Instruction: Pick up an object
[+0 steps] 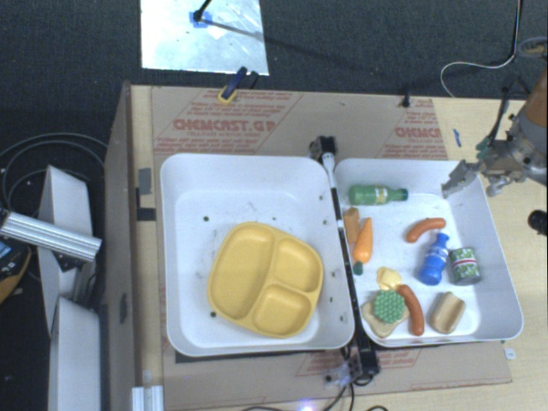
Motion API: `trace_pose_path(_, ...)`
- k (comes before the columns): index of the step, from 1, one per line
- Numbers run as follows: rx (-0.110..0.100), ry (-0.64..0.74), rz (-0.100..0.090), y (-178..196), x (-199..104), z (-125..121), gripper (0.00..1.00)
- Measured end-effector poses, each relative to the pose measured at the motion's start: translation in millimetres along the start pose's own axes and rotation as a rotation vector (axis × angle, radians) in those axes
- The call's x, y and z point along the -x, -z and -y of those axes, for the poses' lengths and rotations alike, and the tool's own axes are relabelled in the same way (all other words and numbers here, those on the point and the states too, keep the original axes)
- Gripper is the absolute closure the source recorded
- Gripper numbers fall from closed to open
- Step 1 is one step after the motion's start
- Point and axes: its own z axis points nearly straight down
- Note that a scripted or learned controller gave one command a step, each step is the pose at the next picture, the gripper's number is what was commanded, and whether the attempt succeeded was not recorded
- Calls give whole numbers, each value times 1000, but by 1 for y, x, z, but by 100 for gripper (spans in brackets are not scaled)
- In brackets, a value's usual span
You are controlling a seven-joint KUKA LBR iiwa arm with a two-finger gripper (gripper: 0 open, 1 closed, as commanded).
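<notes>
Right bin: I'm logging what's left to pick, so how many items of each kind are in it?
Bottles: 2, green, blue
Sausages: 2
Carrot: 1
Can: 1
Bread roll: 1
Broccoli: 1
Total: 8, leaving out small pieces I cannot identify.

**Ops:** Where's my claw [476, 174] sitting?

**Me:** I see it over the right bin's [505, 268] far right rim, nothing between its fingers. Left of it lies the green bottle [377, 195]. Below-left of it I've got a sausage [425, 228], then the blue bottle [434, 259] beside a green can [465, 265].

**Ops:** Further off?

**Me:** The carrot [363, 241], well left and nearer me. The yellow divided plate [265, 278] sits in the left bin [184, 229], far left of the claw.
</notes>
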Motion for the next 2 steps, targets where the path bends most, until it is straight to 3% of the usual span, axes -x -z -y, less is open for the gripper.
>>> trace_pose_path(1, -2, 2, -1, -75, -33, 19, 0)
trace_pose_path(2, -3, -1, -1, -130, -33, 52, 0)
